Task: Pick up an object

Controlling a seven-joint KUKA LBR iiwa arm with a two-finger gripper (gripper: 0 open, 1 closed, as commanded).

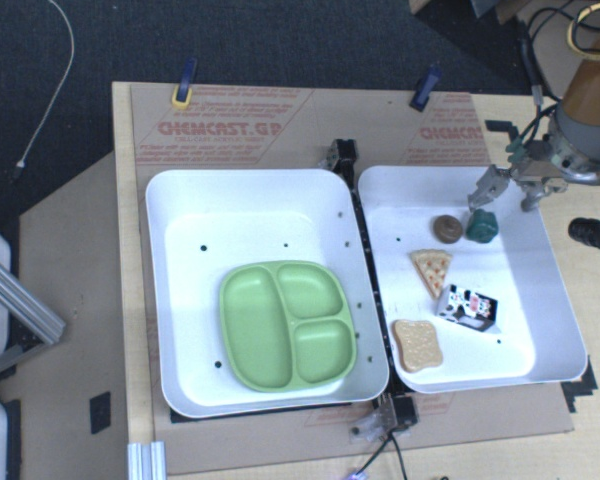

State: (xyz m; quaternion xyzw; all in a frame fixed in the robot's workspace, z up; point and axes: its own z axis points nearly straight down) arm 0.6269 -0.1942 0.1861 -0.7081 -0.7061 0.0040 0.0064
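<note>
The right bin holds several small items: a brown round piece, a teal lump, a pizza slice toy, a black-and-white cow-patterned block and a toast slice toy. My gripper hangs over the bin's far right part, just above and right of the teal lump. Its two fingers are spread apart with nothing between them.
The left bin carries a green divided plate. Blue clamps and a yellow-blue clamp sit at the cardboard's far edge. A black latch joins the bins at the back.
</note>
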